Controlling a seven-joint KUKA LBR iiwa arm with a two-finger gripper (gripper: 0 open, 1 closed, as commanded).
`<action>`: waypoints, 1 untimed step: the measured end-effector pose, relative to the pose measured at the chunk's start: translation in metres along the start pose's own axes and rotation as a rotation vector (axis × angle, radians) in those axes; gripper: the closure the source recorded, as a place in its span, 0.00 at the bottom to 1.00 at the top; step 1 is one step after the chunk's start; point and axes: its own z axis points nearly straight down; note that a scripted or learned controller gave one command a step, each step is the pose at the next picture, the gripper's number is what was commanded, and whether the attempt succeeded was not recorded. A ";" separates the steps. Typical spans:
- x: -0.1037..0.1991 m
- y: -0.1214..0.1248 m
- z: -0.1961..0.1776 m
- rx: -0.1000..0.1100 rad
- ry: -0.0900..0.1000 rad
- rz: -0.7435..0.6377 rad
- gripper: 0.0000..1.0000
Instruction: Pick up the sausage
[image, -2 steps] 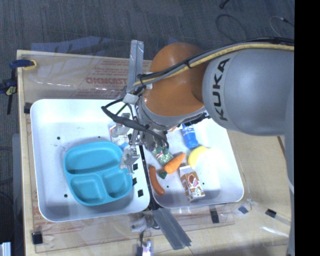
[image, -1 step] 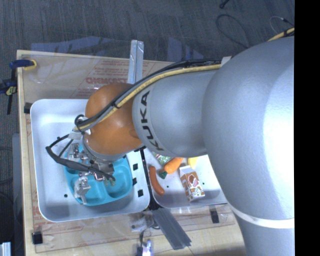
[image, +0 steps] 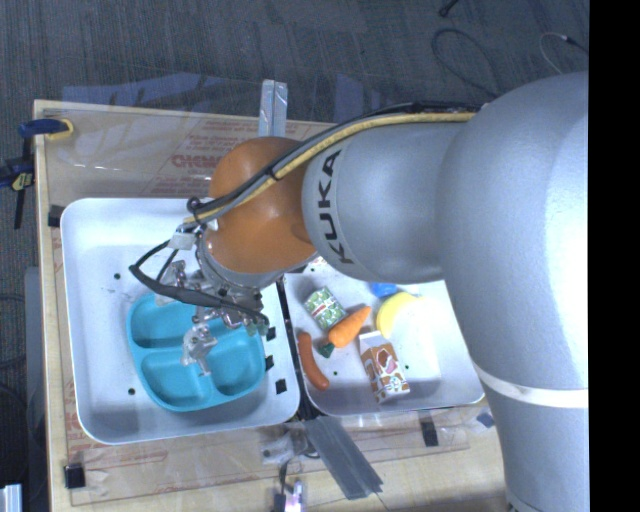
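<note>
We see the arm (image: 440, 170) reach over the worktop (image: 120, 130) into the left bin (image: 90, 300). Our claw (image: 200, 345) hangs above the blue tray (image: 160, 375), and we cannot tell its state. The sausage (image: 311, 360) lies in the right bin (image: 440, 385), just beside the carrot (image: 347, 327).

A smooth, semi-gloss grey shell (image: 450, 190) is seen on the arm, with a glossy orange band (image: 255, 205) above the wrist. The gripper (image: 200, 345) is made of bare, shiny metal. The two bins (image: 90, 300) are moulded in smooth white plastic, and the blue divided tray (image: 165, 375) in glossy plastic. The sausage (image: 311, 361) looks smooth and slightly shiny. The bench (image: 130, 140) appears as pale wood under clear sheeting.
</note>
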 end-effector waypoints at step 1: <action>-0.006 -0.020 -0.149 0.001 -0.003 -0.115 0.00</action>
